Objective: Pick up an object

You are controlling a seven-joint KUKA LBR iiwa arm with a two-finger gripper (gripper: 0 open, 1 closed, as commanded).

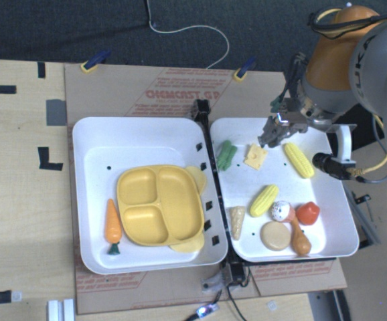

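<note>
Camera view, pincer (272,135) above cheese wedge (255,157), grip state unclear, right bin (341,239).

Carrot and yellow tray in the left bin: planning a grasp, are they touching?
Apart. The camera view shows a thin strip of white bin floor between the carrot and the yellow tray.

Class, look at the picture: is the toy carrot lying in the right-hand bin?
No, the carrot lies in the left bin, beside the yellow tray.
</note>
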